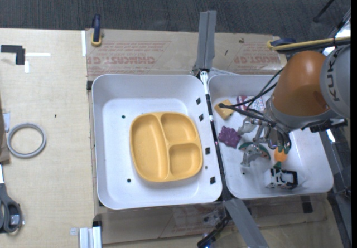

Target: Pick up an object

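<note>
— Right of centre in the frame, what is seen?
— The gripper [252,149] is seen low over the right bin [312,185], beside a purple object [228,136]; whether its fingers are spread or closed cannot be told, and nothing is seen between them.
— And at centre-left?
— A yellow divided tray [166,146] is seen lying in the left bin [106,130]. A grey ring [25,140] is seen on the worktop [44,197].

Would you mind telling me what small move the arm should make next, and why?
Probably a short descent. The gripper hangs over the right bin with nothing seen between its tips, beside the purple object and the orange piece. Lowering toward one of them seems the likeliest way to a grasp.
</note>
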